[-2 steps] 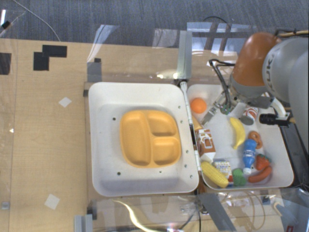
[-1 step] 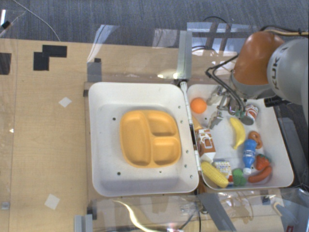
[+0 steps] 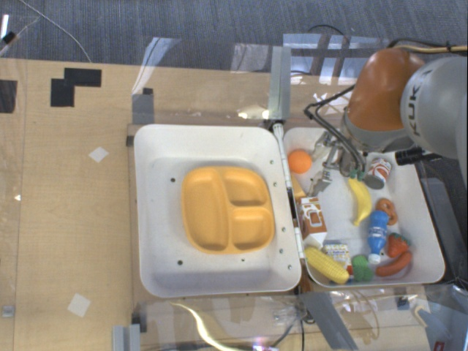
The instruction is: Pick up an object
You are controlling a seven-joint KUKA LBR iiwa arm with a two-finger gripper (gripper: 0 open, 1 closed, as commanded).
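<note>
Yellow corn [image 3: 327, 264] lies at the near edge of the right bin [image 3: 431, 258], beside a green piece [image 3: 361, 267] and a red item [image 3: 395, 253] — both too small to identify. Further in, a blue bottle [image 3: 377, 231], a banana [image 3: 360, 199] and a brown carton [image 3: 312, 216] lie close together. The left bin [image 3: 157, 218] holds a yellow divided tray [image 3: 227, 209]. Beyond, the gripper [image 3: 330, 168] hangs just beside an orange ball [image 3: 299, 161] — whether its fingers are spread or closed, I cannot tell. The arm's far side is cut off at the right.
</note>
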